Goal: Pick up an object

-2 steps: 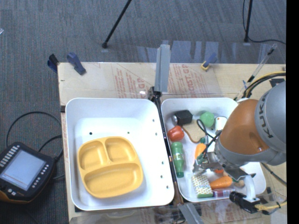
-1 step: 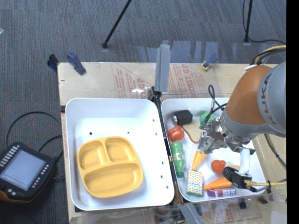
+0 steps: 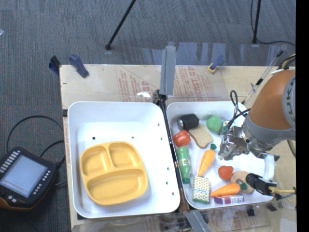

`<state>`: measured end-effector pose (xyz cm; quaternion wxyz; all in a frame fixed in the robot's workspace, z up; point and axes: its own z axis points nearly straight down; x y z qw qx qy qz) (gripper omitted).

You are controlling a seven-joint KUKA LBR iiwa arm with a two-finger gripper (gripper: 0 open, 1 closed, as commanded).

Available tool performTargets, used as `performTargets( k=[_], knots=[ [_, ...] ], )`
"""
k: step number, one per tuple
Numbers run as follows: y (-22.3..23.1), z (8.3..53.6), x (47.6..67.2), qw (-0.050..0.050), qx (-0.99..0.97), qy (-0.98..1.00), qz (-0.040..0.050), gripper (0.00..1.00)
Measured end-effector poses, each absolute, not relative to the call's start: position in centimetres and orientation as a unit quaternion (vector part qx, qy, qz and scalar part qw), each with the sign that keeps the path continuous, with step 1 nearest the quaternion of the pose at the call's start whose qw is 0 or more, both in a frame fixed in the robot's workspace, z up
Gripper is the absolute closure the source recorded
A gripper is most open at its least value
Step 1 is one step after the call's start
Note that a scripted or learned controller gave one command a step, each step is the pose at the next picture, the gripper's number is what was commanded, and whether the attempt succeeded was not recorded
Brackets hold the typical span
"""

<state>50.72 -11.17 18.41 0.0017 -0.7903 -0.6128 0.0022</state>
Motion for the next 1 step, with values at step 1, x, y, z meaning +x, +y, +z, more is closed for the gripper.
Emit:
performTargets(
  k=[1],
  knots=[
    [-7.11, 18.53, 53.92, 0.002, -0.861, -0.509, 0.0025, 1.0]
  ],
)
